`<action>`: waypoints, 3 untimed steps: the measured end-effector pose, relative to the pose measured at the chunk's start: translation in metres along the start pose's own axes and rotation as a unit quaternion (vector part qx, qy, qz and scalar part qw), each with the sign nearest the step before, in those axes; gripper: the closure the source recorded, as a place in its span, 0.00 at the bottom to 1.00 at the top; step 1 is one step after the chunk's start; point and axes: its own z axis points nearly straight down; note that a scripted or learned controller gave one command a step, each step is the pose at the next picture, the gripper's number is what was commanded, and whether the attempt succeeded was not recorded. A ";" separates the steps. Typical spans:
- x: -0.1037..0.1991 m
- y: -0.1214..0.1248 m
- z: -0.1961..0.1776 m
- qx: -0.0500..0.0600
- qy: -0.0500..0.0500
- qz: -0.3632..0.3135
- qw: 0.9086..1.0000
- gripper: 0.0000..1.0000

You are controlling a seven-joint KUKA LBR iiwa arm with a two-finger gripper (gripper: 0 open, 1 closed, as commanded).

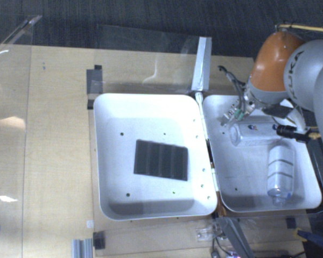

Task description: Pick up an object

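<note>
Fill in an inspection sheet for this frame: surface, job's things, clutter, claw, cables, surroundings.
Surface: light wooden bench bearing two shallow white bins side by side, the left bin and the right bin.
Job's things: dark ribbed rectangular pad lying flat in the left bin; clear plastic bottle lying in the right bin.
Clutter: nothing seen.
Claw: the claw is low in the right bin's far part, beside the bottle; grip state unclear.
Cables: thin wires near the wrist, black lead over the right bin.
Surroundings: dark carpet beyond the bench, clear panels at left.
</note>
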 end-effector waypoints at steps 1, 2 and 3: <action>0.000 0.000 0.000 0.000 0.000 0.000 1.000 0.00; 0.011 -0.009 0.013 0.004 0.003 -0.009 1.000 0.00; 0.009 -0.006 0.000 0.000 0.001 -0.009 1.000 1.00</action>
